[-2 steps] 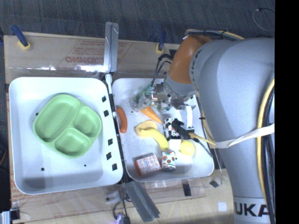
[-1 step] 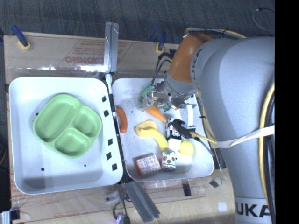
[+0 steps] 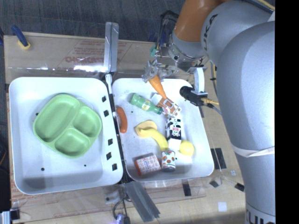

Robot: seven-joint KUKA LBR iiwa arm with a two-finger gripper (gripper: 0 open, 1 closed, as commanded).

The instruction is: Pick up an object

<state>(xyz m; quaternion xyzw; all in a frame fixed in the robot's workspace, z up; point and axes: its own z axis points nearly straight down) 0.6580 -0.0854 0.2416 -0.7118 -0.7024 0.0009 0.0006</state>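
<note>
I see the arm bent in from the right, gripper (image 3: 156, 73) low over the right bin's (image 3: 198, 169) far rim, fingers closed on the carrot (image 3: 158, 86), which tilts into the bin.

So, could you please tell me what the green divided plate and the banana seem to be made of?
The green plate looks like moulded plastic with a matte finish: one even colour, soft rounded compartments. The banana is probably a plastic toy: smooth, uniformly yellow, faintly glossy.
</note>
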